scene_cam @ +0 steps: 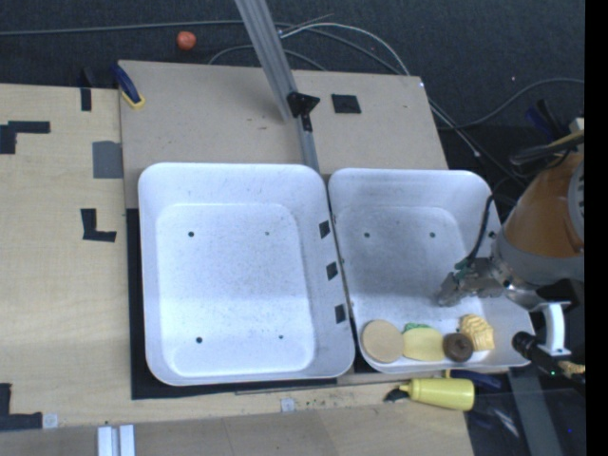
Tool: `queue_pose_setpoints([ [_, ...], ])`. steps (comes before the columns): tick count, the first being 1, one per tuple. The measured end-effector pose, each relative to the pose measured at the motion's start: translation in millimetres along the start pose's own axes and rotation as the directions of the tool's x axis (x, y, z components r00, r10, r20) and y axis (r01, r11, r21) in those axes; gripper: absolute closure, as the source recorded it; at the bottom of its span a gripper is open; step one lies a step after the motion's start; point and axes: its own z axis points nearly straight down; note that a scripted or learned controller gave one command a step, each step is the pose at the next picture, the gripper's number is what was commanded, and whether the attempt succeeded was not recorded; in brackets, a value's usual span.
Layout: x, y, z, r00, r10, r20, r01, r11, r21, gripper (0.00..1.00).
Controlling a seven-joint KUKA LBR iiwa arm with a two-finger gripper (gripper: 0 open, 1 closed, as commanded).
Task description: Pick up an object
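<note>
Several small items lie along the near edge of the right bin (399, 193): a tan round disc (382, 340), a pale yellow piece (424, 344) with a bit of green (415, 328) behind it, a dark brown round piece (458, 347) and a yellow ridged piece (477, 331). My gripper (456, 290) hangs low over the right side of that bin, just behind and above the yellow ridged piece. Nothing shows between its tips. The grey and orange arm (546, 226) comes in from the right.
The left bin (228, 274) stands beside the right one. A yellow tool with a black tip (435, 392) lies on the bench in front of the right bin. A metal pole (275, 65) slants over the back board. A small red ball (186, 39) sits far behind.
</note>
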Motion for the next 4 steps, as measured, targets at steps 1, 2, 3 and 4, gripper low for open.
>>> queue_pose_setpoints([
  [1, -11, 2, -53, 1.0, 0.0, -0.001, 0.0, 1.0, 0.0, 1.0],
  [2, -5, 6, -113, 1.0, -0.001, -0.001, 0.001, 1.0, 0.0, 1.0],
  [3, -5, 6, -121, 1.0, -0.001, -0.002, 0.001, 1.0, 0.004, 1.0],
  [4, 45, 29, -117, 1.0, -0.005, -0.004, 0.005, 1.0, 0.005, 1.0],
])
